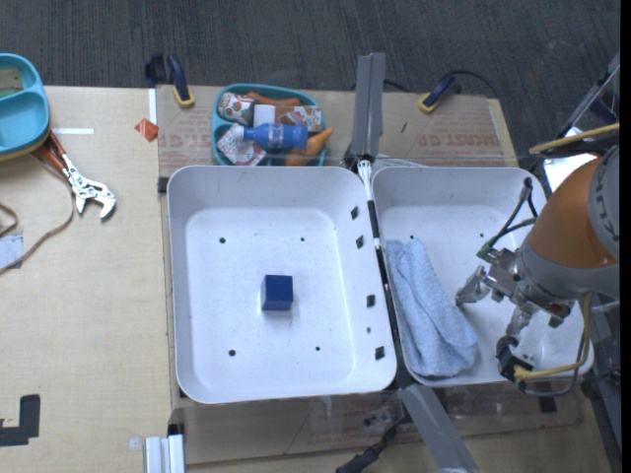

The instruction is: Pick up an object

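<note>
The claw [490,291] hangs over the right white bin [449,187], and I cannot tell its state; the soft grey-blue cloth [427,308] lies just to its left, its long side running up and down the bin.

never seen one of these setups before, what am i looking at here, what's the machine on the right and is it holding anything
This is one camera fixed above a workbench, looking down at a slant. The grey and orange machine on the right is a robot arm that a program steers. At its tip is the end effector, the part meant to grasp things. It hangs over the right bin, next to a blue-grey cloth lying in that bin. I see nothing held in it. The left bin holds a small blue block. Behind the bins sits a teal bowl of mixed small items, and a wrench lies on the wooden bench to the left.
</note>
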Robot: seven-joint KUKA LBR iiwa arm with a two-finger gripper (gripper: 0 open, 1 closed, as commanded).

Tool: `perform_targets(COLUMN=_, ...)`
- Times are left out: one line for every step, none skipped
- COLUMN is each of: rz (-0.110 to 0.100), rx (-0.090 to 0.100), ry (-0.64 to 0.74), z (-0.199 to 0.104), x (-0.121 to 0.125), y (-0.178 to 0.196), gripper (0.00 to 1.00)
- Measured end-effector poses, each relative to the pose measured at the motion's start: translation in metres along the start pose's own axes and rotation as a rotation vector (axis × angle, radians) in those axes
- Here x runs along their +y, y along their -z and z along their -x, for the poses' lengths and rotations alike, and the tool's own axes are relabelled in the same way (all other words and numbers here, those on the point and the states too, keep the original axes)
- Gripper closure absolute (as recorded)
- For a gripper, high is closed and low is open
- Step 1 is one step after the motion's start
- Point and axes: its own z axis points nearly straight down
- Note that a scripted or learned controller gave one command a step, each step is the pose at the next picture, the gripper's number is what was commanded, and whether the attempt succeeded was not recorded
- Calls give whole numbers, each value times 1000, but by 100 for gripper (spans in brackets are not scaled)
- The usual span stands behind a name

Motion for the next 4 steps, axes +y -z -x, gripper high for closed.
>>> perform_targets(rz=3, rx=-1, ry=134, z=3, x=75, y=20, gripper=0)
perform_targets(rz=2, rx=-1, ry=136, z=35, x=61, y=76, gripper=0)
perform_targets(rz=-1, rx=0, ry=-20, z=-22, x=-32, y=0, gripper=0)
perform_targets(rz=1, rx=0, ry=-98, z=-9, x=-7, y=0, gripper=0)
